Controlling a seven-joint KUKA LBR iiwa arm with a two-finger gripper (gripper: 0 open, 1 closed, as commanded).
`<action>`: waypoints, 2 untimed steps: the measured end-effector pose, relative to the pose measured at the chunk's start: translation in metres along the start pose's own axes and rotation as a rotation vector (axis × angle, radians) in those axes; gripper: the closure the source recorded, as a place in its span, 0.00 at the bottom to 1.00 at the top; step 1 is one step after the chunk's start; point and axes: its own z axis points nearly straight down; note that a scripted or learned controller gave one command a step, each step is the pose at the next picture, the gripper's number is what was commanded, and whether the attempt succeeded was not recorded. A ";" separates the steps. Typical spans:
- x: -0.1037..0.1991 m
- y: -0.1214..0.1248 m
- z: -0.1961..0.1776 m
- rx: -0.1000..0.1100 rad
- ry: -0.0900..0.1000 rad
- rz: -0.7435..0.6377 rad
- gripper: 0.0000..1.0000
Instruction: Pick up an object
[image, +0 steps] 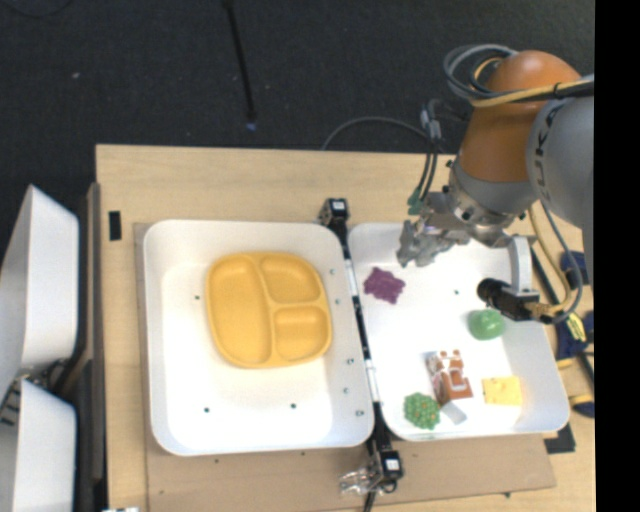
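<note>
A: Starting at the left, we see the wooden worktop (120, 400) carrying two shallow white bins side by side. What sits in the left bin (170, 400)?

B: We see a yellow divided tray (268, 307) lying flat near its middle, with three compartments facing up. Small dark screw dots mark the bin floor around it.

A: Moving across the divider, what do we find in the right bin (530, 415)?

B: We see a purple object (384, 285) near the upper left part of it. Toward the front edge lies a green bumpy object (421, 410), and just beside that a brown and white block (449, 375). Further right sits a yellow block (502, 390), and above it a smooth green object (487, 323) near the right wall.

A: And the arm?

B: We see the grey arm with its orange band (505, 120) reaching in from the right, and the tool (420, 245) hanging over the upper part of the right bin, just above and to the right of the purple object, apart from it. Nothing sits between its fingers that we can see; whether it is wide or narrow we cannot tell from this angle.
</note>
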 end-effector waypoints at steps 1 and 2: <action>0.048 0.020 -0.008 -0.001 0.002 -0.002 1.00; 0.100 0.035 -0.014 -0.001 0.002 -0.002 1.00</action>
